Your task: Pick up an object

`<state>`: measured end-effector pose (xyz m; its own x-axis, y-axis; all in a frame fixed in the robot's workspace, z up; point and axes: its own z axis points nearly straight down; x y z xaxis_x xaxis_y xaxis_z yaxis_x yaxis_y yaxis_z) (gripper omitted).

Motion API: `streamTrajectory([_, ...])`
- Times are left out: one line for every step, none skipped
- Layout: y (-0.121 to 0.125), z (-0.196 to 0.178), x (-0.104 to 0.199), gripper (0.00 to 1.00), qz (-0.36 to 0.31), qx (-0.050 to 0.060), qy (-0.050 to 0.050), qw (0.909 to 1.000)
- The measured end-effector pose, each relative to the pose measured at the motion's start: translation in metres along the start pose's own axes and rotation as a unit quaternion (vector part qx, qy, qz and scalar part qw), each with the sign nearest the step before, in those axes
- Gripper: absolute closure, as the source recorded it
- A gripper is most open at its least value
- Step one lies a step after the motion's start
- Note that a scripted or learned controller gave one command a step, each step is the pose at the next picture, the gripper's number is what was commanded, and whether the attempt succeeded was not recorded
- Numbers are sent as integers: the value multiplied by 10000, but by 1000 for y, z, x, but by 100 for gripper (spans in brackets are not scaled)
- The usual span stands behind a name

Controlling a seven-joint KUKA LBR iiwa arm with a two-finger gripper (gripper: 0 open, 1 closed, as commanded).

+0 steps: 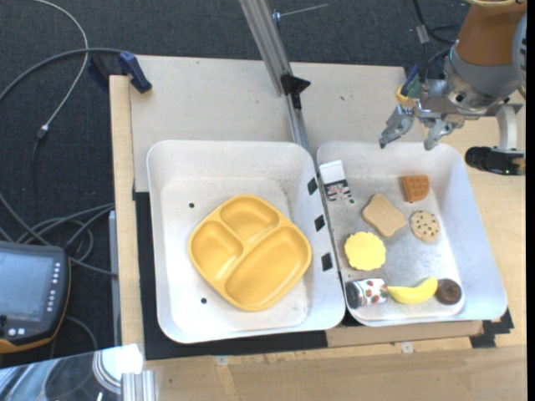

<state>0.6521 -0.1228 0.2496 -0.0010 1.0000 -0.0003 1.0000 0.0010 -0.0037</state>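
Note:
My gripper [411, 134] hangs open above the far rim of the right bin [476, 215], with nothing between its fingers. Below it in that bin lie an orange waffle piece [414, 188], a slice of toast [384, 215], a chocolate-chip cookie [425, 225], a round yellow piece [365, 251], a banana [414, 291], a small can [368, 291] and a brown doughnut [450, 291]. The waffle piece is the nearest to the gripper.
The left bin [167, 224] holds a yellow divided plate [249, 251]. A white tag [333, 174] sits at the right bin's far left corner. A metal pole [267, 40] slants up from between the bins. Cables and a pendant lie on the floor at left.

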Motion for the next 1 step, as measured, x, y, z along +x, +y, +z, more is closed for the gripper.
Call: streamTrajectory([1, -12, 0, 100, -9, -14, -3, 10000])
